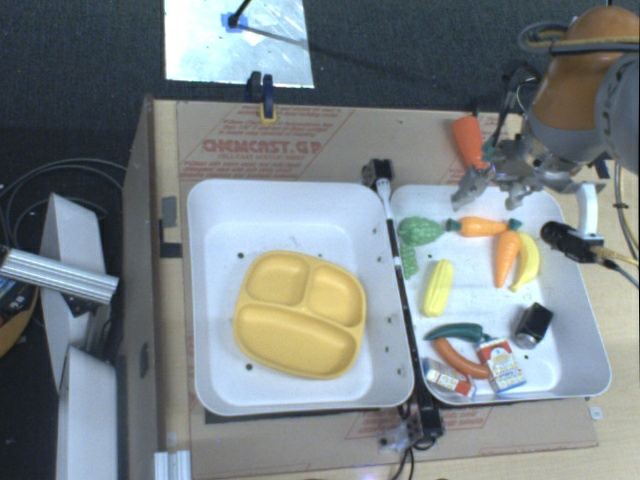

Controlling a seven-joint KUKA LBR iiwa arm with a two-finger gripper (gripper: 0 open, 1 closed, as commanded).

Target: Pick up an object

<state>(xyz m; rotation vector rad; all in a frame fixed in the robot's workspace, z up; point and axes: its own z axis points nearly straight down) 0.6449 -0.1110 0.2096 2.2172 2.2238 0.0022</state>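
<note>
The right bin (575, 308) holds several toy foods. A green leafy piece (420, 230) and an orange carrot (480, 227) lie at its far end. Nearer are a second carrot (506, 258), a banana (528, 261) and a corn cob (438, 287). Towards the front lie a black block (533, 324), a green pepper (458, 332), a sausage (458, 356) and a small red and white carton (503, 365). My gripper (489, 196) hangs open over the bin's far edge, just above the horizontal carrot, with nothing between its fingers.
A yellow divided plate (300, 313) sits in the left bin (215, 258). Another orange carrot (466, 140) lies on the cardboard beyond the right bin. A blue and yellow clamp (263, 93) stands at the cardboard's far edge.
</note>
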